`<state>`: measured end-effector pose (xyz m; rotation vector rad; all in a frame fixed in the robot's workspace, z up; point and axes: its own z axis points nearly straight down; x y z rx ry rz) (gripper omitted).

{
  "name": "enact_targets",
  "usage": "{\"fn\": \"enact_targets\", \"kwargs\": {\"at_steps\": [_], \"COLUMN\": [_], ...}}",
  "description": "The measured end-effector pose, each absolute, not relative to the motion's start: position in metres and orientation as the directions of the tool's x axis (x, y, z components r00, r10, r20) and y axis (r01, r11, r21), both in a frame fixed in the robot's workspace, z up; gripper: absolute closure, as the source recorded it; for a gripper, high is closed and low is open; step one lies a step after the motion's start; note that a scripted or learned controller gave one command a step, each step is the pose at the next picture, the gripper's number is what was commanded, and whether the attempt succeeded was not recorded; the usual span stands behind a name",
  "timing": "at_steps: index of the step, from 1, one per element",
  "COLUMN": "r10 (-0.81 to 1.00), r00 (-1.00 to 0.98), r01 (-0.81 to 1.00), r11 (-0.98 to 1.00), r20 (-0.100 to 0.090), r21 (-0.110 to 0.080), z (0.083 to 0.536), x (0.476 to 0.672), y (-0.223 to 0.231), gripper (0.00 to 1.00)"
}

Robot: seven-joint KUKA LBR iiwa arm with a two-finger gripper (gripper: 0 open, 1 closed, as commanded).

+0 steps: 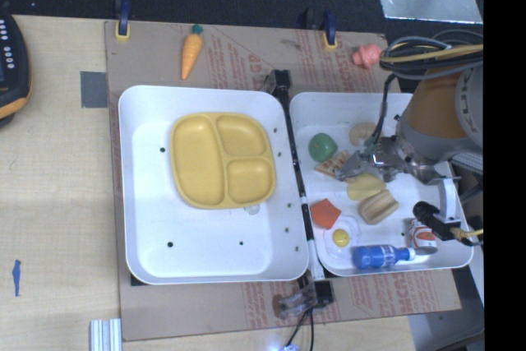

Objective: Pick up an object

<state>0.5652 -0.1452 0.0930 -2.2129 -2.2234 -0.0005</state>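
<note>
**Gripper low among crowded bin items**

Nearest the camera, a blue bottle [380, 257] lies along the right bin's [306, 177] front edge. Behind it, mid-bin, sit a tan block [378, 207] and a pale yellow piece [363, 187], the likeliest targets. The gripper [362, 164] hangs just above them; whether it is open or closed I cannot tell. Tight packing risks a nudge or a double grab.

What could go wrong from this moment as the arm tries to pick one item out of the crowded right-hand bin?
1. The gripper sits low among tightly packed items: the pale yellow rounded piece, tan bread-like block and patterned flat snack. It may nudge neighbours or catch two together.
2. The round green ball nearby could roll away if bumped.
</note>
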Motion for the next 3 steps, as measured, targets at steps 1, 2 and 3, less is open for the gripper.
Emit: {"fn": "enact_targets", "kwargs": {"at_steps": [1,2,3], "r10": [1.0,1.0,1.0], "r00": [-0.003,-0.004,-0.005], "r01": [1.0,1.0,1.0], "r11": [0.003,0.004,0.005], "r20": [0.002,0.0,-0.001], "r21": [-0.009,-0.005,-0.005], "z": [0.091,0.102,0.102], "x": [0.517,0.519,0.519], "y": [-0.128,-0.13,-0.13], "gripper": [0.0,1.0,0.0]}}
